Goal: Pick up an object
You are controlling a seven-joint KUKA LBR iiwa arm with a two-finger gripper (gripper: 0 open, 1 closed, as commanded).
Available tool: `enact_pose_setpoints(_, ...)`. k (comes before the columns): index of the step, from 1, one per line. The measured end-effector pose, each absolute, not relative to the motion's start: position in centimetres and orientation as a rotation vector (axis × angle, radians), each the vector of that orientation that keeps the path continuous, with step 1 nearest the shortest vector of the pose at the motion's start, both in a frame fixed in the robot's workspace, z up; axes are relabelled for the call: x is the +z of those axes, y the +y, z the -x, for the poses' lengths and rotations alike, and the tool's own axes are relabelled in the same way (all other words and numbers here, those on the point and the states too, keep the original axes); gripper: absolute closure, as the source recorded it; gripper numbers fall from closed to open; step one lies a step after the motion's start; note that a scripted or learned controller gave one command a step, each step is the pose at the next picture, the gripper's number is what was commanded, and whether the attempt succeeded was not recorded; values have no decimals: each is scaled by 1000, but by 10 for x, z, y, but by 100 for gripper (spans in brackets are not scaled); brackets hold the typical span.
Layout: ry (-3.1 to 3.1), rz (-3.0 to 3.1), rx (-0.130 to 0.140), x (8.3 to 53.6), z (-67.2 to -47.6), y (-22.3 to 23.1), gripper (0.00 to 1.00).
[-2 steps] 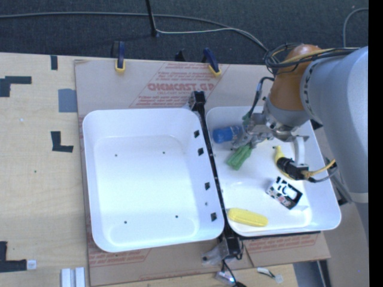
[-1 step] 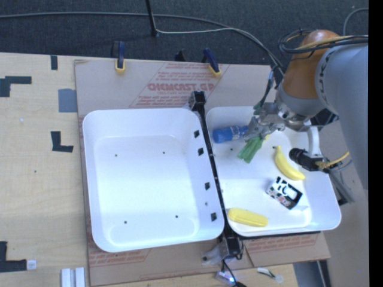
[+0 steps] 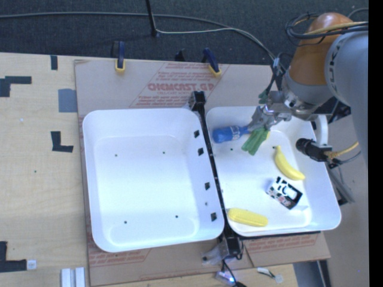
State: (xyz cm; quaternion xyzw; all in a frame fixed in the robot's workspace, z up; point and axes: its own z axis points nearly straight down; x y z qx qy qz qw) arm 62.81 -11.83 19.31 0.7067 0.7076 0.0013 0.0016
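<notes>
Gripper [image 3: 261, 126] clamps a green toy [image 3: 255, 141] above the right bin [image 3: 326, 223] holding banana [image 3: 288, 164], corn [image 3: 247, 217], blue bottle [image 3: 226, 134]; cardboard [image 3: 173, 84] reads "CHEMCAST".

Grey arm [image 3: 350, 58], orange wrist band [image 3: 314, 55], black cables looped above.

Red print reading "CHEMCAST G.P." on cardboard sheet [image 3: 173, 85], far side, beyond left bin [image 3: 96, 136]; smaller red lines around it illegible. Black-and-white patterned packet [image 3: 283, 192] in right bin [image 3: 326, 217]: markings too small to read.
</notes>
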Motion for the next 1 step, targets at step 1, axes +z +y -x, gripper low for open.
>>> enact_pose_setpoints(1, 2220, -2219, 4, 245, -629, -118, 100)
